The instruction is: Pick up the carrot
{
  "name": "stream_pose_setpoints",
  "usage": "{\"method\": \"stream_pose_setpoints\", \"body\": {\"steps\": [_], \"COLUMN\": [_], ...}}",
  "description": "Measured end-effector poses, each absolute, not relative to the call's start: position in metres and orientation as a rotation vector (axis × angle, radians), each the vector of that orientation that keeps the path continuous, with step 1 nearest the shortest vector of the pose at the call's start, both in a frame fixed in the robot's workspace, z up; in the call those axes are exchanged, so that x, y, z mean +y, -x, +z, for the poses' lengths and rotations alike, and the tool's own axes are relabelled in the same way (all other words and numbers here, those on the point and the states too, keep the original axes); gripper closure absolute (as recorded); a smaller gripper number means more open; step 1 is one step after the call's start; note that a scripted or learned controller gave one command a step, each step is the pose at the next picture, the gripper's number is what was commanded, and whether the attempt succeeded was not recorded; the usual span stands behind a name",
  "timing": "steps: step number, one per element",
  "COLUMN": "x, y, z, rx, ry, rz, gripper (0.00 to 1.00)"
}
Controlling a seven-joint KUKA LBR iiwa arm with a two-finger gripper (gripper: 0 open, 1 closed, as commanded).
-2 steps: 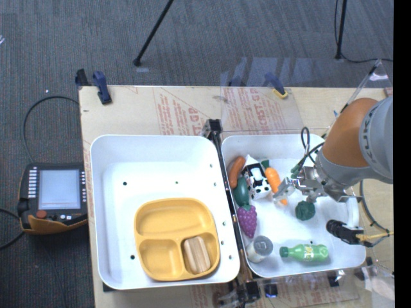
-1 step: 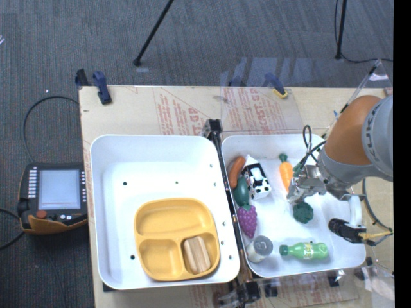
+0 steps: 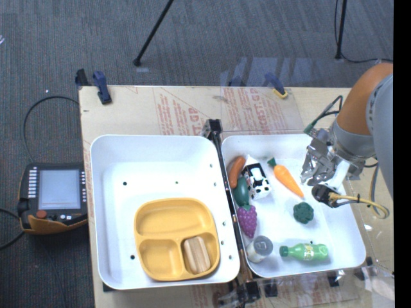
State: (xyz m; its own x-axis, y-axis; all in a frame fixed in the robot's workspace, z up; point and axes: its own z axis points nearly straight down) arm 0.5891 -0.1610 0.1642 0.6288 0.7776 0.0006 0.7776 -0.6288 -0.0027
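Note:
The carrot [image 3: 288, 180], orange with a small green top, lies slanted in the middle of the right bin [image 3: 357, 237]. My gripper [image 3: 317, 167] hangs just to the carrot's right, over the bin's right side and a little apart from it. It is open, with nothing between its fingers. The grey arm with its orange band [image 3: 363, 104] comes in from the right edge.
Around the carrot lie a black-and-white box [image 3: 259, 179], an orange-red piece [image 3: 236, 169], purple grapes [image 3: 247, 219], a broccoli [image 3: 304, 212], a grey can [image 3: 260, 246] and a green bottle [image 3: 305, 252]. The left bin [image 3: 97, 172] holds a yellow divided plate [image 3: 168, 220] with bread [image 3: 197, 253].

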Motion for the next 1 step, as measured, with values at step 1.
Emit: {"method": "stream_pose_setpoints", "body": {"steps": [1], "x": [-0.1057], "y": [-0.5766], "z": [0.1745], "rx": [-1.001], "ry": [2.969], "rz": [0.01], "gripper": [1.0]}}
